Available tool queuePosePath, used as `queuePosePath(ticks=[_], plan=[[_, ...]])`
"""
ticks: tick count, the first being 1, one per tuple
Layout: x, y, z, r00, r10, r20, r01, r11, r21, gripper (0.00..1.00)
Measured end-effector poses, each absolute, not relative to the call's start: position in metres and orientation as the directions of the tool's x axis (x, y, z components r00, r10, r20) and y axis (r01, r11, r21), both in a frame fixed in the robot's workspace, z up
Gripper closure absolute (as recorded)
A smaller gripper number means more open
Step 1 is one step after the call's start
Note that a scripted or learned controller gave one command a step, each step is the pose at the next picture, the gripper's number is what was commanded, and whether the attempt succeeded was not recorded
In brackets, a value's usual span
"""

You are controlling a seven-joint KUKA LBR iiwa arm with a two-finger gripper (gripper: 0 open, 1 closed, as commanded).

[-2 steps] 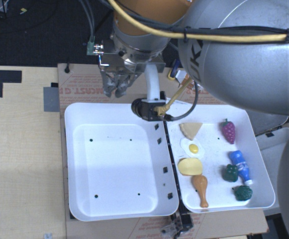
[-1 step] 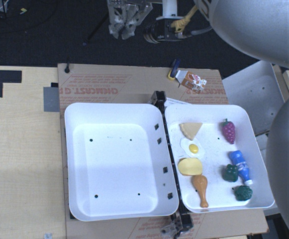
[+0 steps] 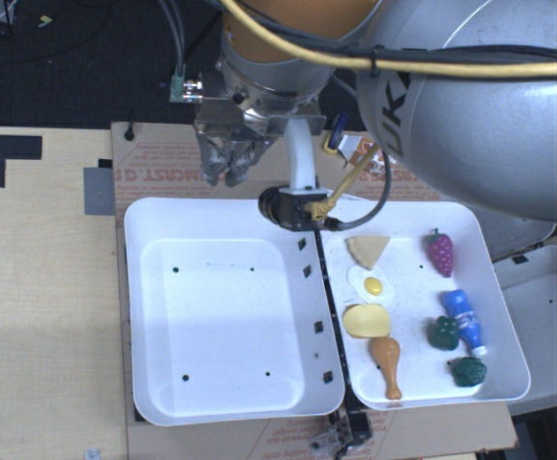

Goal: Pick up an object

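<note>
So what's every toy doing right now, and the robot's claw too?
gripper: up above the back edge of the left bin, holding nothing I can see
left bin: flat on the bench
right bin: flat, toys inside
cheese wedge: lying flat
fried egg: lying flat
yellow piece: lying flat
drumstick: on its side
grapes: lying down
blue bottle: tipped on its side
two green veggies: resting loose

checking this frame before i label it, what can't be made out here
- tool in the camera view: blurred and dark above the left bin, so its state is unreadable.
- Arm: cut off by the top edge.
- Back rim where the bins meet: hidden by a black mount.
- Blue bottle in the right bin: label too small to read.
- Two green toys: too small to identify.
</note>
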State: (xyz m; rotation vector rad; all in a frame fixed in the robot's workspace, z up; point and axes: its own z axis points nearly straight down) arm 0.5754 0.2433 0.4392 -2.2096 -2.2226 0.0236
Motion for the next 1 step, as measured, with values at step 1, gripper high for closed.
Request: queuePosePath(ticks=[1], plan=[[0.6464, 0.2398, 0.4965, 0.001, 1.000, -0.001, 1.000, -0.001, 0.004, 1.00]])
